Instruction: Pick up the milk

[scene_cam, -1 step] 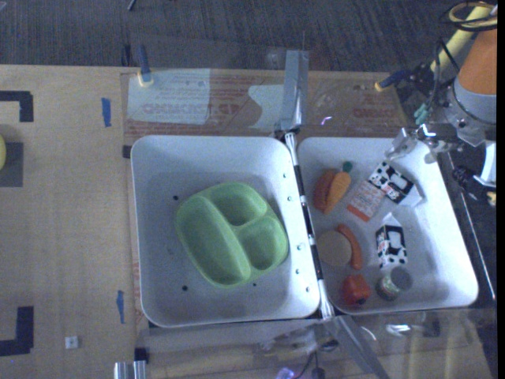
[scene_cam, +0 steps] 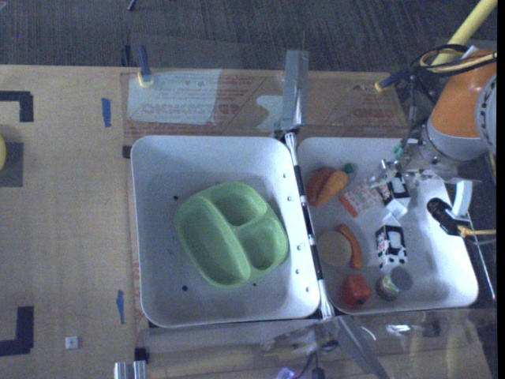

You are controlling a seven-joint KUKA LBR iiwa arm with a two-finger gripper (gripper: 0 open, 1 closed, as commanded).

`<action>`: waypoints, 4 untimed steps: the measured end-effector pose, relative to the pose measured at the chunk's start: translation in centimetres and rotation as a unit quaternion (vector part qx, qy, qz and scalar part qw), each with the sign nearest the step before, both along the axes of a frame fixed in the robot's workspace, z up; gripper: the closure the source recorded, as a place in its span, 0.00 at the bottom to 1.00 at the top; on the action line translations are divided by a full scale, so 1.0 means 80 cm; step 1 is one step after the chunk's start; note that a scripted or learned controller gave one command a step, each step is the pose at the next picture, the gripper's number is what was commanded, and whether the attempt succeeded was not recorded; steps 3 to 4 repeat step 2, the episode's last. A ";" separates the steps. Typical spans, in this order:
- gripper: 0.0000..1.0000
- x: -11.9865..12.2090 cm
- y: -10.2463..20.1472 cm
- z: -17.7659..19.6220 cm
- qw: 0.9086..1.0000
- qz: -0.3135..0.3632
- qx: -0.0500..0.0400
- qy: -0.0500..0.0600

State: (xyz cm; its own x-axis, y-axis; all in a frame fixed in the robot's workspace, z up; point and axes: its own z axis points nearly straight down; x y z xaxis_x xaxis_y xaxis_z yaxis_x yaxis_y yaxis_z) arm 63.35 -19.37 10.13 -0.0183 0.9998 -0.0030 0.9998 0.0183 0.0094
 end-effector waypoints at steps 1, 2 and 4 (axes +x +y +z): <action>1.00 0.002 0.001 0.013 1.000 0.001 0.000 -0.002; 1.00 0.001 0.084 0.136 0.998 0.058 0.001 0.004; 1.00 0.001 0.084 0.136 0.998 0.058 0.001 0.004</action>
